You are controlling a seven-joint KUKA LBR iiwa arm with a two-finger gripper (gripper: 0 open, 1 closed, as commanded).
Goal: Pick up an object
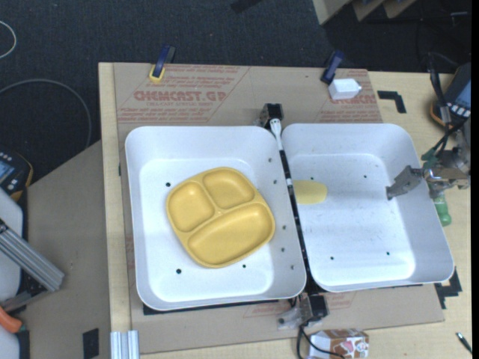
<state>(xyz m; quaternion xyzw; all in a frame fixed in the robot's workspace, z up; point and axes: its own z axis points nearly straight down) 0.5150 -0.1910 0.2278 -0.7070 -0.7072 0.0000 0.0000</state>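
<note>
A smooth yellow plastic plate (220, 216), divided into three sections, lies in the left bin (146, 155). A small pale-yellow oval object (310, 192) rests at the speckled right bin's (359, 260) left wall. The gripper (404, 182) hangs over that bin's right rim, nothing between its fingers; their spread cannot be told. Clamps (159, 63) pin the printed cardboard (224, 96) beneath.

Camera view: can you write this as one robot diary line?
gripper: over right bin, near right wall | yellow plate: left bin | small yellow object: right bin, left side, untouched
</note>
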